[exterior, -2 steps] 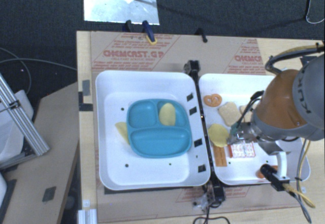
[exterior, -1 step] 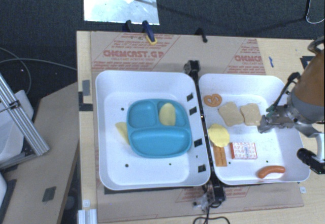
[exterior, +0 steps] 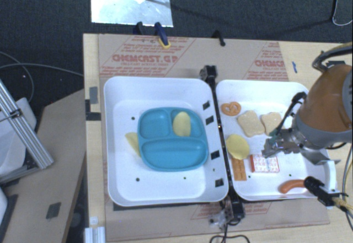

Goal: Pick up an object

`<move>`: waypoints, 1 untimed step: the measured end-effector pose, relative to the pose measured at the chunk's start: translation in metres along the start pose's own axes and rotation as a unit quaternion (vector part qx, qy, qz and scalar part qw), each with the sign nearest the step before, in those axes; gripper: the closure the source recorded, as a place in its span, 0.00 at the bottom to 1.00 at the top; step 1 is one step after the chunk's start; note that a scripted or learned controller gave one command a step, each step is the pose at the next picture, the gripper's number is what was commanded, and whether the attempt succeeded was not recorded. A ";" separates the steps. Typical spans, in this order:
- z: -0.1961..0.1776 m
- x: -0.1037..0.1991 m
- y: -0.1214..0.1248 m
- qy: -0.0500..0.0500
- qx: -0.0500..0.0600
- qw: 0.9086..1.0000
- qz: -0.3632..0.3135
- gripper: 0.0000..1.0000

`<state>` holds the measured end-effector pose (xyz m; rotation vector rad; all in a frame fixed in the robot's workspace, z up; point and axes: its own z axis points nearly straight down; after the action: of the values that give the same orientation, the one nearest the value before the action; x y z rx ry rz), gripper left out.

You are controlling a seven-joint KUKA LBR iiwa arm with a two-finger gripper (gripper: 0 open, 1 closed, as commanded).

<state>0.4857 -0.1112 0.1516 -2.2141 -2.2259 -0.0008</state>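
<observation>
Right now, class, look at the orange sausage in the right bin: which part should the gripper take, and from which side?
Grip the sausage across its narrow middle, coming straight down from above. It lies flat and long, running left to right near the right bin's front wall, so fingers should probably close front to back. The gripper hangs just behind it.

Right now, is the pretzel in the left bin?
No, the pretzel lies in the right bin, near its upper-left corner.

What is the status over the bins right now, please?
Claw low in right bin, above red-and-white card; grip unconfirmed. Bread slices, yellow piece and sausage close by.
</observation>
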 end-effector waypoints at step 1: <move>-0.034 0.177 0.010 0.001 -0.003 1.000 -0.006 1.00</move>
<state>0.4952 0.0660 0.1855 -2.2032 -2.2404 -0.0096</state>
